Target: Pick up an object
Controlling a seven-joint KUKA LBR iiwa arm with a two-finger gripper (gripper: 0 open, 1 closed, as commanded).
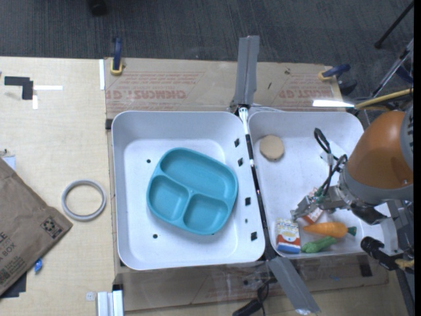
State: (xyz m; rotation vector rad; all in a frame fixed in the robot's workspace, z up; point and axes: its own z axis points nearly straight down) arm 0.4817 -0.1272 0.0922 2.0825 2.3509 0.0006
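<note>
Where wall nears, hand (308, 207) beside carrot (325, 229).

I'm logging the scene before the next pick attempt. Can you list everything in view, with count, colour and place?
bins: two, white, side by side on the bench
divided plate: one, blue, three compartments, in the left bin
round disc: one, tan, upper left of the right bin
small carton: one, white with red and blue, lower left of the right bin
toy carrot: one, orange, right of the carton
green toy: one, green, just below the carrot
tape ring: one, grey, on the bench left of the bins
cardboard box: one, brown, far left edge
arm: one, grey with orange band, over the right bin
hand: one, low above the carton and carrot
</note>
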